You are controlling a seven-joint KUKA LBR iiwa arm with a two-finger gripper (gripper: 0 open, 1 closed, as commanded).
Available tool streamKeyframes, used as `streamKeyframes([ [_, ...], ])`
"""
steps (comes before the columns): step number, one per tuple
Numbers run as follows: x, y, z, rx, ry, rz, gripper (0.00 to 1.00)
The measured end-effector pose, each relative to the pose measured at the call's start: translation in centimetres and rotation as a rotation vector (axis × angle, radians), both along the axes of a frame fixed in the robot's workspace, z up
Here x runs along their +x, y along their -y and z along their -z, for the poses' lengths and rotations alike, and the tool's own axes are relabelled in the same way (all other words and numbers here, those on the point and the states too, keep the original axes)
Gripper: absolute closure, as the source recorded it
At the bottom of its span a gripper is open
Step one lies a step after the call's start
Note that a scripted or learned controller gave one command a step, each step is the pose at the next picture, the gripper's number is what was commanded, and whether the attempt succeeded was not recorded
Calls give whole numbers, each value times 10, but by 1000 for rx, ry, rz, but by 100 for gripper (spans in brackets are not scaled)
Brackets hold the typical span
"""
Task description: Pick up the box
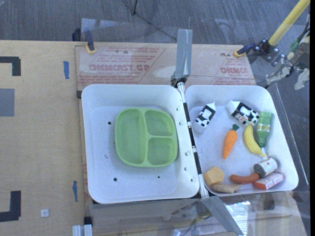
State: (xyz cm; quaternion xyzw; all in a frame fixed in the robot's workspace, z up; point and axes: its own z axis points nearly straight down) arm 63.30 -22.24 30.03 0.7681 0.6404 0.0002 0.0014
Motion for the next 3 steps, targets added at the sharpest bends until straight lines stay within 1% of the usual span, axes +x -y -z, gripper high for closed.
streamKeyframes([
  [1, 0, 0, 0, 0, 0, 0, 0],
  [2, 2, -1, -11, -3, 4, -4, 100],
  [3, 4, -3, -22, -7, 8, -8, 100],
])
